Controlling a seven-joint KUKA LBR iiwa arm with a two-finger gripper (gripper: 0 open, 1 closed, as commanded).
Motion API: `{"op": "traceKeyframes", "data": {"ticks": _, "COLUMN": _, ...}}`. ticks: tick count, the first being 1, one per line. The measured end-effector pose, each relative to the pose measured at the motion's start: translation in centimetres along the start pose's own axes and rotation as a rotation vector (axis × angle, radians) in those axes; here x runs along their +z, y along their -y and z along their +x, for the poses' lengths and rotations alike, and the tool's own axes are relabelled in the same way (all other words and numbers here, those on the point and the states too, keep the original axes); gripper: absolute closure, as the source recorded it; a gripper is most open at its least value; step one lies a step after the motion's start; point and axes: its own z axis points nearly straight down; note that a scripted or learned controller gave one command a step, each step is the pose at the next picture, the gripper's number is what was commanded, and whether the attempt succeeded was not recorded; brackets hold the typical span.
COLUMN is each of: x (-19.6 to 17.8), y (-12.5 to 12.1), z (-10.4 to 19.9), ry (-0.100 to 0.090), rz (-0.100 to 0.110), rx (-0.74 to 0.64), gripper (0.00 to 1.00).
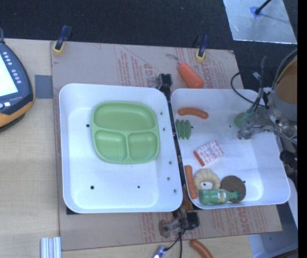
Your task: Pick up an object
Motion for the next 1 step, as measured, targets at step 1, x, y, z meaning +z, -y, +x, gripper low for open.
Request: {"op": "traceKeyframes", "data": {"ticks": 1, "x": -3.59, "y": -2.8, "z": 8.49, "ry": -0.001, "rz": 0.001, "rx": -0.004, "gripper": 1.0}}
